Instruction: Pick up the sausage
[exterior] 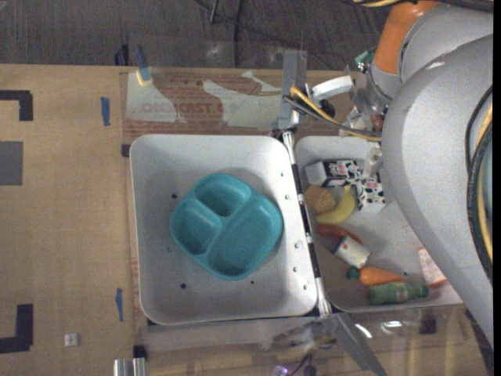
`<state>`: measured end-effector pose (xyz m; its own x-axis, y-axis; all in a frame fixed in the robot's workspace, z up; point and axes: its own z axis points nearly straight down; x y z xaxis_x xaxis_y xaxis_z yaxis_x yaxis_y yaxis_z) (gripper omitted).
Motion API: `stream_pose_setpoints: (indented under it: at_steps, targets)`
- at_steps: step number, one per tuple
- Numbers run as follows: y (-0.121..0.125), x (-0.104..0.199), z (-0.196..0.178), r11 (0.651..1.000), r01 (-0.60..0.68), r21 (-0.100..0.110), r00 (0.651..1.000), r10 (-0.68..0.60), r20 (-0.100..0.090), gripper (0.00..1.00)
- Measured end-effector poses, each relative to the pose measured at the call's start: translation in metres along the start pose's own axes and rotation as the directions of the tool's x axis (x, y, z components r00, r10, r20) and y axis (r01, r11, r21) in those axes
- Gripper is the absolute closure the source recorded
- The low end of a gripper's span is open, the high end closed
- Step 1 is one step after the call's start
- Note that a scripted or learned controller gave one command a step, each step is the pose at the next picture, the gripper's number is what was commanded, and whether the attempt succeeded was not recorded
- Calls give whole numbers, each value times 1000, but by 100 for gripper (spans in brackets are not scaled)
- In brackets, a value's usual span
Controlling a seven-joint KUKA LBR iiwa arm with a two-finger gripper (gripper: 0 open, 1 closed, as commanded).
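A reddish-brown elongated piece (pixel 330 230), which looks like the sausage, lies in the right bin (pixel 313 151), left of centre. It sits just below the banana (pixel 341 207), and a small white bottle (pixel 353 251) covers its right end. My gripper (pixel 371 149) hangs over the back part of this bin beside a cow-patterned carton (pixel 371 191), well above the sausage. The bulky grey arm (pixel 446 147) hides most of the gripper. Nothing shows between the fingers.
The left bin (pixel 156 272) holds a teal divided plate (pixel 227 224). Around the sausage lie a brown cookie (pixel 321 199), a carrot (pixel 381 275), a green bottle (pixel 398 292) and a pink item (pixel 431 268) at the arm's edge. A metal divider (pixel 301 210) separates the bins.
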<state>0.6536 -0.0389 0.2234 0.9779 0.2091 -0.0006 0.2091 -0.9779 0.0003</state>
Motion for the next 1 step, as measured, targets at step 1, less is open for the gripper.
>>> stream_pose_setpoints:
  at_steps: [1]
  targets:
    - [-8,5,6,998,70,2,998,-70,3,0]
